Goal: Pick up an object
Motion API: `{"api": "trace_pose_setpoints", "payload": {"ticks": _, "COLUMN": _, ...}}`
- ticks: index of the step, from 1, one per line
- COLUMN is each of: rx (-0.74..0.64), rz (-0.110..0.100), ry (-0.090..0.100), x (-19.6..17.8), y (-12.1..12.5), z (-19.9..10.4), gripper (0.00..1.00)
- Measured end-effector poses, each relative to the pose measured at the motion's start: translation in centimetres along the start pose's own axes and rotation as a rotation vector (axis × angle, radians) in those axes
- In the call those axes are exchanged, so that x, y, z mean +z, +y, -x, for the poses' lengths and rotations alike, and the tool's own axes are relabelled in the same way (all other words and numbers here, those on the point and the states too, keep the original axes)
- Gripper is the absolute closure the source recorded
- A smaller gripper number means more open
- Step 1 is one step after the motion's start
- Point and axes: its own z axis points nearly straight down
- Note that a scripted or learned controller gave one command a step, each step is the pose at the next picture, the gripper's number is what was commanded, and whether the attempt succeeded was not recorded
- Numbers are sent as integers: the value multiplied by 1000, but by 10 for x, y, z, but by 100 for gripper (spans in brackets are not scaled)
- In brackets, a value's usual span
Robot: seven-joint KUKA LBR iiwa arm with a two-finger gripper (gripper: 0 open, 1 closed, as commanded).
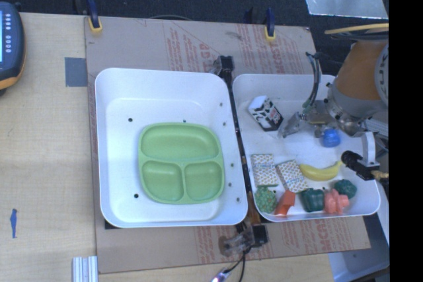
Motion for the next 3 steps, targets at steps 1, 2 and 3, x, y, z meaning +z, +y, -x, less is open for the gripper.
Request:
{"api": "trace_pose_setpoints", "payload": {"ticks": 1, "rx": -7, "rz": -6, "ry": 26, "x": -25, "y": 68, "z": 22, "gripper": 0}}
{"api": "trace_pose_setpoints", "payload": {"ticks": 2, "rx": -3, "rz": 2, "ry": 0, "x": -6, "y": 36, "z": 32, "gripper": 0}}
{"api": "trace_pose_setpoints", "payload": {"ticks": 3, "rx": -1, "rz": 1, "ry": -1, "x": -6, "y": -7, "z": 33, "gripper": 0}}
